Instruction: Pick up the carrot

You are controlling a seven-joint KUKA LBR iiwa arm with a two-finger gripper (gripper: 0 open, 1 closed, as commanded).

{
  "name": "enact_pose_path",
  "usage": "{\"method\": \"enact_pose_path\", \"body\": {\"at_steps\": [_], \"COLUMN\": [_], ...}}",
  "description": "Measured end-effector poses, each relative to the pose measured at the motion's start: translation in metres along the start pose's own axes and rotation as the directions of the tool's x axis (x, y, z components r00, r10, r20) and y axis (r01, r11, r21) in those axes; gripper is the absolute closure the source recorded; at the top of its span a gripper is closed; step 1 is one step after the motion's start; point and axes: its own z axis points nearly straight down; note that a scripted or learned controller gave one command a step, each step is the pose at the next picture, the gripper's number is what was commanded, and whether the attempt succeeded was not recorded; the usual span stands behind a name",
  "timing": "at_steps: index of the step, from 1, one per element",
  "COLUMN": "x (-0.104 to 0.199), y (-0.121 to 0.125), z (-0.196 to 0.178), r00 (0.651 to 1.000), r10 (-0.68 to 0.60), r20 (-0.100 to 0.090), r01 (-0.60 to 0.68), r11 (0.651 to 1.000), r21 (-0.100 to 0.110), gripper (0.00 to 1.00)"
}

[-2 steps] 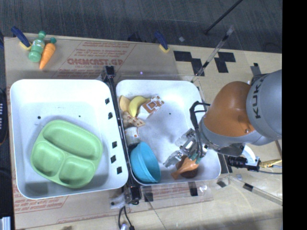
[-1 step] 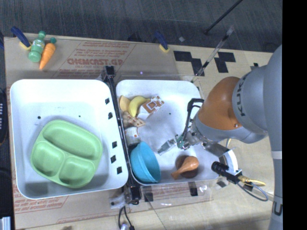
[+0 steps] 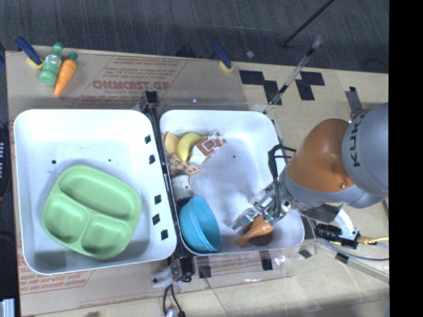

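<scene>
An orange carrot [image 3: 255, 231] lies at the front right of the right bin [image 3: 225, 127], its thin tip pointing to the front left and a dark shadow under its thick end. My gripper [image 3: 252, 216] is directly over it, touching or almost touching its upper side. The arm's orange band [image 3: 318, 160] hangs over the bin's right wall. A second small carrot with a green top [image 3: 65, 75] lies outside the bins on the bench's far left corner.
A blue bowl [image 3: 199, 224] sits just left of the gripper in the right bin. Bananas [image 3: 185, 145] and small packets [image 3: 211, 144] lie at the back. The left bin [image 3: 39, 127] holds a green divided plate [image 3: 91, 210]. A green bottle [image 3: 49, 68] lies beside the far carrot.
</scene>
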Motion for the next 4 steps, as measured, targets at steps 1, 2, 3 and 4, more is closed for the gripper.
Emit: {"method": "enact_pose_path", "body": {"at_steps": [1, 2, 3, 4], "x": [0.0004, 0.0005, 0.0004, 0.0004], "y": [0.0019, 0.0018, 0.0032, 0.0032], "z": [-0.0098, -0.0098, -0.0196, -0.0195], "r00": [1.0, 1.0, 1.0, 1.0], "r10": [-0.01, -0.01, -0.019, -0.021], "r20": [-0.002, -0.002, -0.003, -0.003], "r01": [0.01, 0.01, 0.02, 0.021], "r11": [1.0, 1.0, 1.0, 1.0], "r21": [0.001, 0.001, 0.003, 0.003], "gripper": [1.0, 0.0, 1.0, 0.0]}}
